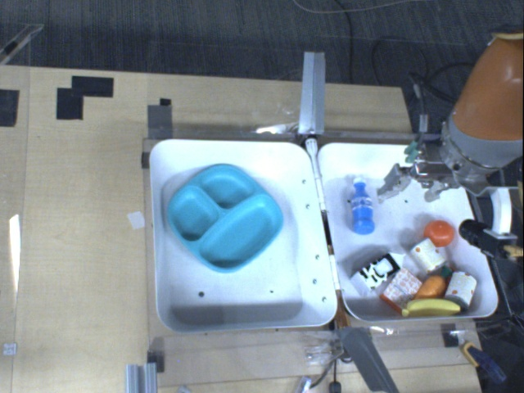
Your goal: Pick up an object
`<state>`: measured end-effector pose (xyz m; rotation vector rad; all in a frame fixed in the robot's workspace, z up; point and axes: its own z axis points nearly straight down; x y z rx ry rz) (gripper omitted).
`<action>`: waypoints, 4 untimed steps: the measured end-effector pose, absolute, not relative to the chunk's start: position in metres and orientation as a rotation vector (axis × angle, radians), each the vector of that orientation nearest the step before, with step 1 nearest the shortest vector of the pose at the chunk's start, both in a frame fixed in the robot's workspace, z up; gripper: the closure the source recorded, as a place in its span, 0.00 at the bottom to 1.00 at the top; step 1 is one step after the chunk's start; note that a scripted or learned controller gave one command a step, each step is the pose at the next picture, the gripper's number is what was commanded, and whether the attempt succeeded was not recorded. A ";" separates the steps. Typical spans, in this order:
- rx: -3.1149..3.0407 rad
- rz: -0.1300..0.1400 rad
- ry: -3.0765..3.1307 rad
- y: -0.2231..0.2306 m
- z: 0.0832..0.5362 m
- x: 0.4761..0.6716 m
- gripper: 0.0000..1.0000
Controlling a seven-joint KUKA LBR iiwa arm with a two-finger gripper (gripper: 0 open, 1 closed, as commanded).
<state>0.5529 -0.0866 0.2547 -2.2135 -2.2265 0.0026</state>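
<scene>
One small blue bottle [361, 208] with a white band lies in the right bin [340, 289], near its left wall. The claw [416, 180] hangs open and empty just right of it. One blue divided tray [224, 214] fills the left bin [164, 293] on the counter [74, 244]. One banana [431, 307] lies in the right bin's near corner
</scene>
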 end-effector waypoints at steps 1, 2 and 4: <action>-2.144 0.003 -2.292 -0.095 0.134 0.593 0.00; -1.955 -0.005 -2.463 -0.130 0.089 0.593 0.00; -1.984 0.018 -2.406 -0.150 0.092 0.665 1.00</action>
